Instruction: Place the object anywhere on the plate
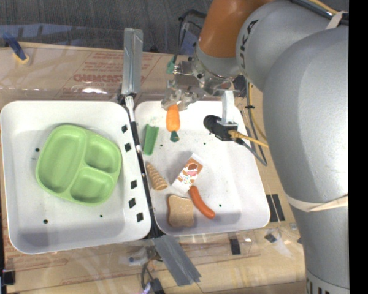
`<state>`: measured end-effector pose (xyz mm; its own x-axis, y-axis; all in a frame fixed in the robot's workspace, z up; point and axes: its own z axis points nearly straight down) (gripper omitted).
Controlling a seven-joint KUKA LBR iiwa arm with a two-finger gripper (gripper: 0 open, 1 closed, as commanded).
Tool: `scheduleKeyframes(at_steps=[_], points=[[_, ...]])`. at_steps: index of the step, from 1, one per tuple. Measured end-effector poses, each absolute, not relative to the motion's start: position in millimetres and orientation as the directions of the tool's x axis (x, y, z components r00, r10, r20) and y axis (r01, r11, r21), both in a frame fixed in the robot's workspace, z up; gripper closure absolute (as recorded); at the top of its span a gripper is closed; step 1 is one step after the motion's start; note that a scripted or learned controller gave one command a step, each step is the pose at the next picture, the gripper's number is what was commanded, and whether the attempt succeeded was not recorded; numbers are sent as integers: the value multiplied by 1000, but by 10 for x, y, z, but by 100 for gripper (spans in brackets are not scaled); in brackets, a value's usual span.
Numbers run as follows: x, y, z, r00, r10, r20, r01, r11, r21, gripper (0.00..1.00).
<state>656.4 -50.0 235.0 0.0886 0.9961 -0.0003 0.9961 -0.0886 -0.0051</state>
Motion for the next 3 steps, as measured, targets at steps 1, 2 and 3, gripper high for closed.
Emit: scheduleKeyframes(at_steps=[1, 2, 3], points=[[6556, 382, 1903, -92, 996, 0, 996, 92, -6, 100], [5918, 1172, 1576, 82, 997, -2, 997, -82, -7, 100], [5922, 1163, 1580, 84, 996, -2, 996, -84, -6, 0]])
